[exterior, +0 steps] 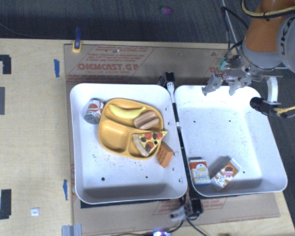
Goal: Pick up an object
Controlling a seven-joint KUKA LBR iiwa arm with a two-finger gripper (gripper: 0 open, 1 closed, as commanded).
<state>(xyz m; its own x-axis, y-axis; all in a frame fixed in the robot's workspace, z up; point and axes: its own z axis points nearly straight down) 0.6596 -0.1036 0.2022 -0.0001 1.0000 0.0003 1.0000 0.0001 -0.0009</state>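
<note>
Two-finger grey gripper [221, 85], fingers spread and holding nothing, hung over the right white bin's [270, 146] far edge. Two small cartons [199, 171] [225, 173] lay side by side near that bin's front wall.

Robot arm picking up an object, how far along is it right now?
Nothing looks done yet. The tool hangs open above the far edge of the right bin, holding nothing. Both small cartons lie untouched at that bin's near end, apart from the tool. Left to do: descend onto an object, close on it and lift.
</note>
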